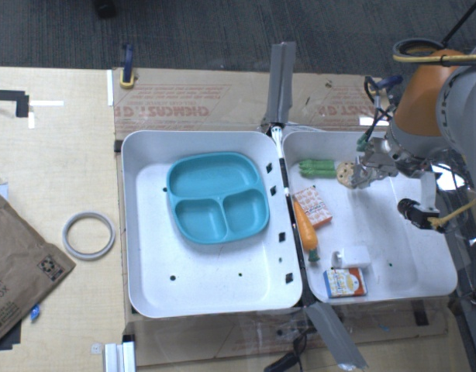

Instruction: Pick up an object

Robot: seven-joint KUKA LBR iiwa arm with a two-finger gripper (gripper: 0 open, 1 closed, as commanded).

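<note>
Hovering pincer (360, 173) beside cookie (346, 173); jaw state indeterminate. Risk: nudging cookie against green item (317, 168), missing grasp.

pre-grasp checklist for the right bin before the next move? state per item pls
1. Gripper over the right bin, near its back wall: ok.
2. Object held between the fingers: cannot tell; a small tan item sits right at the tip.
3. Neighbours of that tan item: green object lies just beside it, so not ok for a clean single pick.
4. Other candidates reachable: orange carrot-like piece along the divider, red-and-white packet, small carton at the front: ok.
5. Left bin holds the blue divided tray, away from the arm: ok.
</note>
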